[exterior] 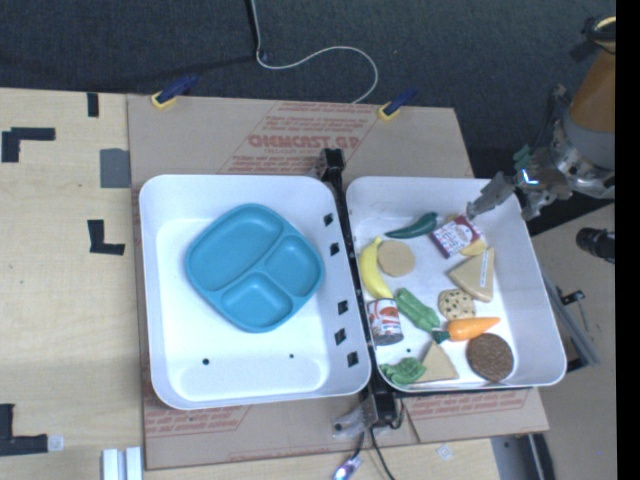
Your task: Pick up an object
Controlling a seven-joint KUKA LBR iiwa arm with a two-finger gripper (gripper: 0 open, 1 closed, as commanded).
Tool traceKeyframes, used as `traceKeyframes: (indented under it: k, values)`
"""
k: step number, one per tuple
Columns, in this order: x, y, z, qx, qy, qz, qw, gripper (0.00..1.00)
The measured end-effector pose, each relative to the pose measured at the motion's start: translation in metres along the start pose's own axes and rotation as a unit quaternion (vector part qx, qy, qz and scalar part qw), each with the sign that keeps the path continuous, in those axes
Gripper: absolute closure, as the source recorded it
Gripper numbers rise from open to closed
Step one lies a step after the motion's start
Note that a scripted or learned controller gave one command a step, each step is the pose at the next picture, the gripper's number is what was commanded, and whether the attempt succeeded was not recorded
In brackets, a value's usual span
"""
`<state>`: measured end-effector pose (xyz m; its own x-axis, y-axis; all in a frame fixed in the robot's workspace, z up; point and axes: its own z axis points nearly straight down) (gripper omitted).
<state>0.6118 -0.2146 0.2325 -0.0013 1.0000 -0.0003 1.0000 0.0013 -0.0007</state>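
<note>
Gripper point(488, 200) over the right bin's point(545, 298) far right corner, nothing between its fingers.
Finger state: cannot tell at this angle. Landmark is the banana point(372, 269), lying near this bin's left wall. Beside it to the right, a tan disc point(396, 259); above that, a green pepper point(411, 227). Farther right, a red packet point(454, 236), just below the gripper, and a sandwich wedge point(474, 274). Below the banana, a small can point(386, 321); right of the can, a pickle point(417, 308), cookie point(455, 303), carrot point(470, 328) and brown disc point(490, 356). Left bin point(160, 268), well left of the banana, holds a blue tray point(255, 266).
</note>
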Motion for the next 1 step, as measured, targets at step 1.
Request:
traceKeyframes:
  k: [1]
  values:
    - [0.0570,-0.0508,-0.0016,0.002,0.001,-0.001,1.0000,0.00]
